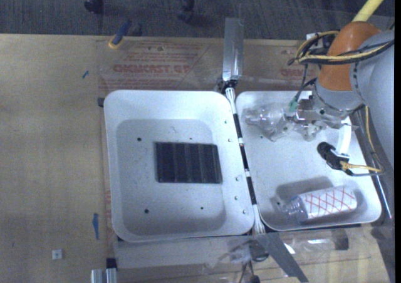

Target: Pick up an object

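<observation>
My gripper point(303, 124) hangs over the far part of the right bin point(301, 169), below the orange band of the arm. Just left of it lies a crumpled clear plastic piece point(265, 119), close to the gripper or touching it; I cannot tell which. A clear bottle with a white label crossed by red lines point(319, 204) lies on its side near the front edge of the right bin. A dark ribbed rectangular pad point(188, 162) lies flat in the middle of the left bin point(131, 119).
A black piece on a yellow cable point(331, 154) hangs beside the arm at the right bin's right side. A metal bracket point(232, 53) stands behind the divider between the bins. The wooden bench point(50, 150) stretches to the left.
</observation>
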You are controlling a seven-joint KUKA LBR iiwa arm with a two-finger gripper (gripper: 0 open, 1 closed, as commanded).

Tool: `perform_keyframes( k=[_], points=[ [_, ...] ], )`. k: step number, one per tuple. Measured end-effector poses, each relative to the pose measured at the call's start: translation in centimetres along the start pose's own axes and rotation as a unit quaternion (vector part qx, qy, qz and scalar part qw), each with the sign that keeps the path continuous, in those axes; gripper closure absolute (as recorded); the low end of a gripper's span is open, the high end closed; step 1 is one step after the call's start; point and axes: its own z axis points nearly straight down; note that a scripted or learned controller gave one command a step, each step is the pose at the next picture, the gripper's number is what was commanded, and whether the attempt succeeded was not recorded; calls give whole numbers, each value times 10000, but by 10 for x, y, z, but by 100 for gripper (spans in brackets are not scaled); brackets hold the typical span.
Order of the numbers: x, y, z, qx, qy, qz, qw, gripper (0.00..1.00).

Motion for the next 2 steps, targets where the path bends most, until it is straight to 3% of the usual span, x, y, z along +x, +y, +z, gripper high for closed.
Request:
perform_keyframes(
  k=[1, 2],
  points=[
    [13, -12, -18, -245, -89, -694, 9973, 0],
    [-49, -67, -101, -329, -70, 2, 9994, 0]
  ],
)
